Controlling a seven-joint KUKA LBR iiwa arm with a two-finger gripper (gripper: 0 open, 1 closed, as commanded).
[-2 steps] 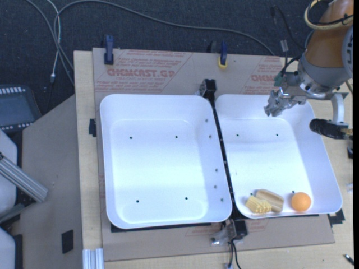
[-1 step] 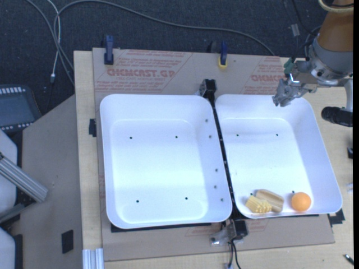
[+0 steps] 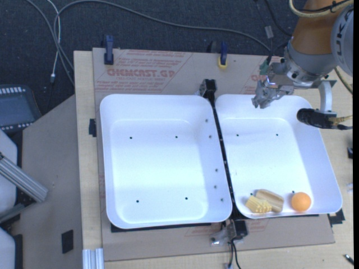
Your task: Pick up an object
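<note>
An orange ball (image 3: 301, 201) lies at the near right corner of the right bin (image 3: 280, 150). Just left of it sit a tan bread-like piece (image 3: 270, 196) and a yellow corn cob (image 3: 258, 205), touching each other. My gripper (image 3: 262, 100) hangs high over the far edge of the right bin, well away from all three objects, with nothing seen between its fingers.
The left bin (image 3: 160, 156) lies beside the right one, with a black divider strip (image 3: 217, 144) between them. Blue and yellow clamps (image 3: 107, 42) hold the far board edge. Cables run across the dark floor at the back.
</note>
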